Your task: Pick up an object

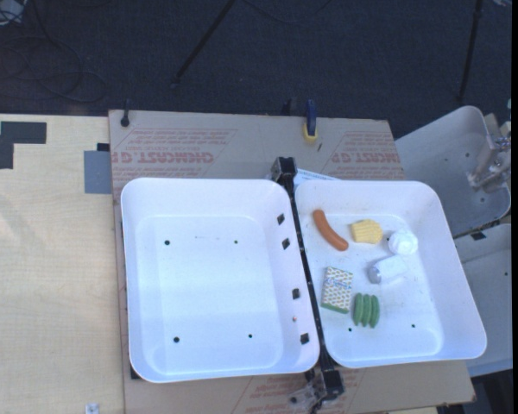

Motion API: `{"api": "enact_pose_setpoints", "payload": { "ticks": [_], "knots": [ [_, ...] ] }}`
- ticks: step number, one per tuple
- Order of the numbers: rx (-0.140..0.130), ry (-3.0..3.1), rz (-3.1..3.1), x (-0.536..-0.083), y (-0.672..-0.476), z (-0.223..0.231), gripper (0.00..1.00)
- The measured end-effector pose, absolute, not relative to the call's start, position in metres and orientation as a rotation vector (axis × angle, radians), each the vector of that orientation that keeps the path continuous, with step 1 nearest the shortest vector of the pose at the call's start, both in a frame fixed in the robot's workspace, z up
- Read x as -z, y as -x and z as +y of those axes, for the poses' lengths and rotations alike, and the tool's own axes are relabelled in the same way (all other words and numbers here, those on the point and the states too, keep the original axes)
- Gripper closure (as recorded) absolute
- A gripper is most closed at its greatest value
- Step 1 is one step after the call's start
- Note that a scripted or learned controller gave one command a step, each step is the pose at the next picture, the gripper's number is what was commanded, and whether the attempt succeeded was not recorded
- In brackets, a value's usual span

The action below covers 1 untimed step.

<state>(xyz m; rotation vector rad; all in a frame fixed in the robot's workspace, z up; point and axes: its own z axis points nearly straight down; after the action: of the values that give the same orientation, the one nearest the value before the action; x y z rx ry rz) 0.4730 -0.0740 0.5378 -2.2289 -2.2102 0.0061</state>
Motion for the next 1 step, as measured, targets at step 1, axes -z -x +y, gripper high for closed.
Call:
{"api": "enact_pose_setpoints", "payload": {
  "ticks": [1],
  "knots": [
    [-0.003,2.213,-2.227,-0.5368,-0.5074,-0.0152,1.00]
  ]
}}
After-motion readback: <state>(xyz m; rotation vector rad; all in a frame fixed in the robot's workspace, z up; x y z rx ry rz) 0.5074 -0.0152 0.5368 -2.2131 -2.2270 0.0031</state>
